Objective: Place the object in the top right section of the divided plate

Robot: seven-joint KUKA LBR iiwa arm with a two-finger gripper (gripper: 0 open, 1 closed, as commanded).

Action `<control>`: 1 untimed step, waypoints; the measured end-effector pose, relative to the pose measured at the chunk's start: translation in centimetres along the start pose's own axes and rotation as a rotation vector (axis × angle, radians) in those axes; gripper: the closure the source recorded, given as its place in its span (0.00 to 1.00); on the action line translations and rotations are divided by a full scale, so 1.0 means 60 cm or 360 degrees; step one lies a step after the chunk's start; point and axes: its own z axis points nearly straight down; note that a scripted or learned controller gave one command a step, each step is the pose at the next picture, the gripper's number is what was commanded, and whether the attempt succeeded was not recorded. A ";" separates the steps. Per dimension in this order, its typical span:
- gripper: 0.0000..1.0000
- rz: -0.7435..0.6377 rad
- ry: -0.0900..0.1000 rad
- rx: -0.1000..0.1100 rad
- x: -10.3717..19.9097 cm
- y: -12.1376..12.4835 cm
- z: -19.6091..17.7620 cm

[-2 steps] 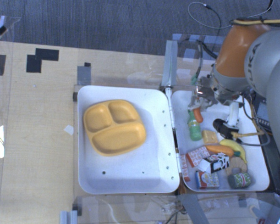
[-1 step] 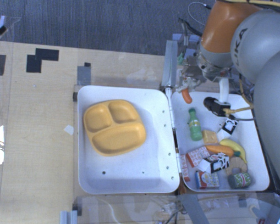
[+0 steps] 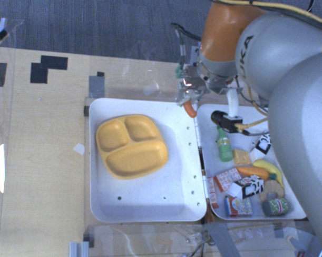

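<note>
Claw: the gripper (image 3: 187, 100) hangs over the far edge of the bench, above the gap between the two bins, and appears clamped on a small orange piece (image 3: 190, 109) that sticks out below it at a slant.
Object: that orange piece, carrot-like, is off the surfaces, at the far right corner of the left bin (image 3: 147, 209).
Plate: the yellow divided plate (image 3: 131, 146) lies in the left half of the left bin, all three sections bare; its top right section (image 3: 141, 128) is the smaller hollow nearer the arm.
Progress: the pick looks done, judging by the piece under the fingers; the carry across to the plate and the release are left.
What remains: a move left and nearer the camera, then down into that section.
Surroundings: the right bin (image 3: 298, 212) holds a green bottle (image 3: 224, 146), a banana (image 3: 269, 168), small cartons (image 3: 228, 179) and a can (image 3: 275, 207), crowded together.
In the way: nothing stands between the claw and the plate; the ridges between sections call for a careful drop.
</note>
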 end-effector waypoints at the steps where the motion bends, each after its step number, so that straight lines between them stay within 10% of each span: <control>1: 1.00 0.0008 0.0001 -0.0002 0.070 0.011 -0.122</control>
